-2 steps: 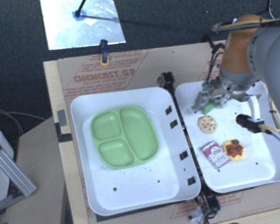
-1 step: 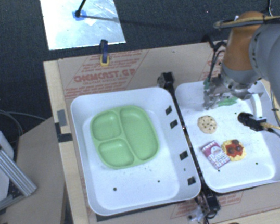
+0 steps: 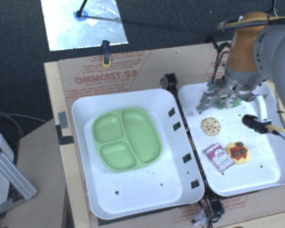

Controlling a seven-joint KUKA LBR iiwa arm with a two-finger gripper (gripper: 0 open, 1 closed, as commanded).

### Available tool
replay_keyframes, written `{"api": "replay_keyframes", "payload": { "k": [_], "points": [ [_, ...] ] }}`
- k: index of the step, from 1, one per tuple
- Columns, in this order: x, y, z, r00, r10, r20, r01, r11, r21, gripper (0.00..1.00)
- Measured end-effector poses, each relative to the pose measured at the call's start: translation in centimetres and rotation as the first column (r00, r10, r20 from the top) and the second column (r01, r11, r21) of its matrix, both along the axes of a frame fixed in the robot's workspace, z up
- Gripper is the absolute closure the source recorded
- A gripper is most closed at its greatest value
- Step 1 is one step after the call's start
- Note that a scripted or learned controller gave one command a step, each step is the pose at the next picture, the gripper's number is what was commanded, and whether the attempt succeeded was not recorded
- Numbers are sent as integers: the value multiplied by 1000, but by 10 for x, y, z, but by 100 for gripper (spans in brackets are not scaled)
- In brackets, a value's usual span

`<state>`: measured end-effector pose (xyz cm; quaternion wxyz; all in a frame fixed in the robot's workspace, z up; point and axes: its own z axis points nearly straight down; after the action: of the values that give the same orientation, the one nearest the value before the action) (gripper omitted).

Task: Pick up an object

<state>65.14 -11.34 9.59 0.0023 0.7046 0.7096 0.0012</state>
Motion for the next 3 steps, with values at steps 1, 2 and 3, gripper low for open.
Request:
{"api": "replay_keyframes", "payload": {
  "k": [1, 2, 3],
  "points": [
    [-36, 15, -12, 1000, -7, -7, 7, 1000, 2, 0],
    [15, -6, 0, 1000, -4, -12, 4, 1000, 4, 0],
    [-39, 10, -13, 1000, -7, -9, 7, 1000, 3, 0]
  ]
}}
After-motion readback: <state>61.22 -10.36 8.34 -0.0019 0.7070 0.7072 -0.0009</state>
